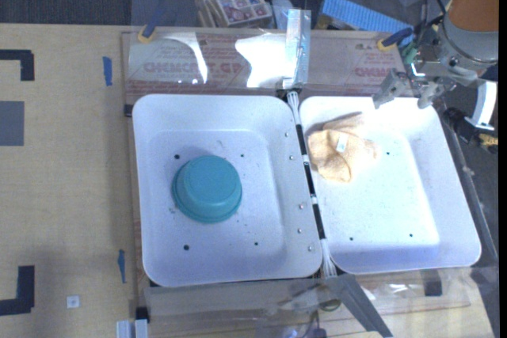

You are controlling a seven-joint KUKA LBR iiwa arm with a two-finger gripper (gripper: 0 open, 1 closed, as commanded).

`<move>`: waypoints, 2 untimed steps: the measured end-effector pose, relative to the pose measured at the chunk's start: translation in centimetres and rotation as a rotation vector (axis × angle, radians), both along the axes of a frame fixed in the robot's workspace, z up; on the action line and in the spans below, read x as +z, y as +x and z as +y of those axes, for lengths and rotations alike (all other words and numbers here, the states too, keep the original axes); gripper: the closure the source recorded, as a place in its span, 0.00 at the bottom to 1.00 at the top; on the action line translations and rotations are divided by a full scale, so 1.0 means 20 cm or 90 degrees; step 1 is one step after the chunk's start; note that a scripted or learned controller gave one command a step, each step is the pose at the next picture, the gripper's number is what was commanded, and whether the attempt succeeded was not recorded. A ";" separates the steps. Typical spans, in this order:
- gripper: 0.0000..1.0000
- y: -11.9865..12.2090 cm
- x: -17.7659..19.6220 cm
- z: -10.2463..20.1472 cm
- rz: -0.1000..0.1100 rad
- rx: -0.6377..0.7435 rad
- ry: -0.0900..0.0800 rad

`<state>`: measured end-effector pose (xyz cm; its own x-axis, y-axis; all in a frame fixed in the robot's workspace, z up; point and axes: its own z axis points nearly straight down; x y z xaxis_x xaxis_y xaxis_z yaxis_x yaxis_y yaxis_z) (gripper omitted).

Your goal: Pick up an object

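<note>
While unreadable, cloth (341,153) tag (341,144), rt bin (412,241)

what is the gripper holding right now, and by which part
Nothing. The gripper hangs open above the far right corner of the right bin, with nothing between its jaws. The tan cloth lies apart in that bin; the teal bowl sits in the left bin.

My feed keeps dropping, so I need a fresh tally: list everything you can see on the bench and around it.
bins: two, white, side by side on the bench
bowl: one, teal, upside down in the left bin
cloth: one, tan, crumpled, right bin near the divider
blue tape: strips on the bench, left side
clutter: boxes and a blue pad, beyond the bench
arm: one, grey and orange, above the right bin's far corner
</note>
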<state>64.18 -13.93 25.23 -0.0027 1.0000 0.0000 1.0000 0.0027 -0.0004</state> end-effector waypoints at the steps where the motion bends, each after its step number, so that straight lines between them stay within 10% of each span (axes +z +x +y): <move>1: 0.00 0.03 -0.35 0.20 0.000 0.080 0.000; 2: 0.00 0.12 -0.77 0.15 -0.004 0.159 -0.001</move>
<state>66.67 -10.98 9.83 -0.2494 0.9684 -0.0016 0.9684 0.2494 0.0053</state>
